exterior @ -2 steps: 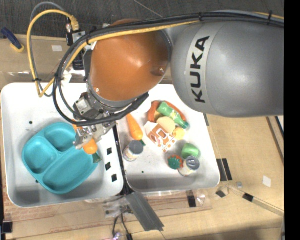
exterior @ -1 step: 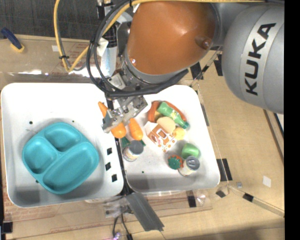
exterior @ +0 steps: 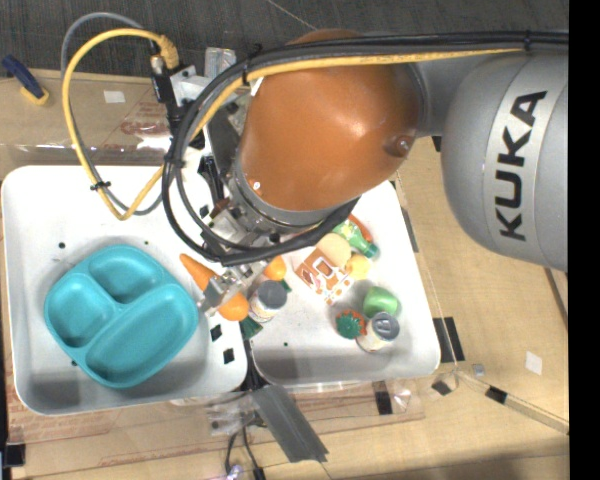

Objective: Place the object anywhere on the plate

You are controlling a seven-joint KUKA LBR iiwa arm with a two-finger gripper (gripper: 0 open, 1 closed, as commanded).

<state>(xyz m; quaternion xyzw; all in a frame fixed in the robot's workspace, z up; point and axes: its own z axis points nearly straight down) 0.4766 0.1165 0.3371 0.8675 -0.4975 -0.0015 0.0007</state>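
Observation:
A teal plate [exterior: 120,313] with three compartments lies in the left bin [exterior: 30,228], toward its front. The arm's orange band hangs over the divide between the bins, and my gripper [exterior: 223,290] pokes out beneath it, just right of the plate's edge. An orange carrot-shaped toy [exterior: 194,267] lies slantwise right at the gripper, its pointed end toward the plate. A second orange piece [exterior: 235,308] shows just below the gripper. The wrist hides how the gripper meets the carrot.
The right bin [exterior: 420,353] holds several small toys: a white-and-orange box [exterior: 320,273], a yellow piece [exterior: 335,248], green items [exterior: 380,299], a small can [exterior: 382,329]. Yellow and black cables [exterior: 110,118] loop over the left bin's back.

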